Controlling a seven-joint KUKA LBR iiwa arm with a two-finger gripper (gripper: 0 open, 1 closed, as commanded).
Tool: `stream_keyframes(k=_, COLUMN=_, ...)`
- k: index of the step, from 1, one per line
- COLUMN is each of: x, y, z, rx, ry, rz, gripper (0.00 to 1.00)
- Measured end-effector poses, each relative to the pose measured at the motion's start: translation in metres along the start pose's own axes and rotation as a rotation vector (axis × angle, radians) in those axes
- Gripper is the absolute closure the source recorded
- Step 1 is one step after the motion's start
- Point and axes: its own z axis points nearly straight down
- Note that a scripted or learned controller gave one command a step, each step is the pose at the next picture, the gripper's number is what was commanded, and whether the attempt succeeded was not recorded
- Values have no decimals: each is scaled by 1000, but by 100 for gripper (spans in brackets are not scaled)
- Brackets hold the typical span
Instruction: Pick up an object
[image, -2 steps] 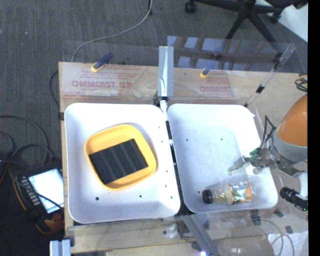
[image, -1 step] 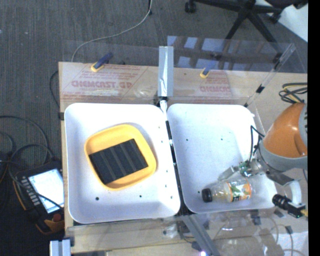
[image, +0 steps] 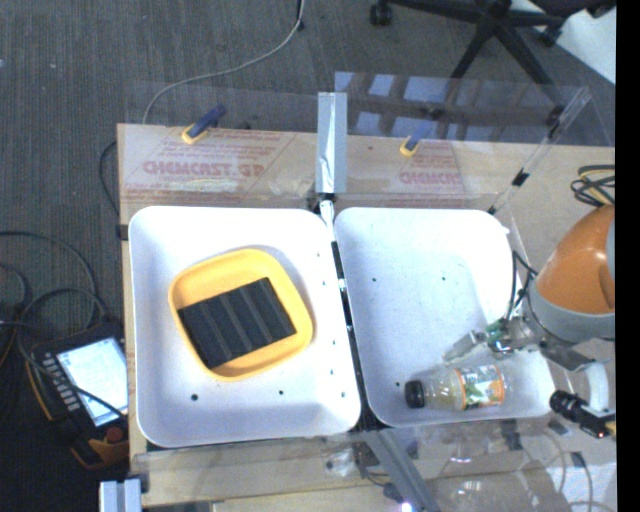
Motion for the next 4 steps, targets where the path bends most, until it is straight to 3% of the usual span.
stream_keyframes(k=1, x=11, y=6, z=2, rx=-15, ry=-7, rz=271, gripper=0)
stream_keyframes(k=2, x=-7, y=4, z=-59, rx=3, ry=-2, rz=223, gripper=0)
stream_keyframes(k=3, x=29, y=38, z=4, rx=-9, ry=-7, rz=197, gripper=0)
stream_keyframes(k=4, x=30, y=2, z=-32, rx=5, ry=-1, rz=117, gripper=0)
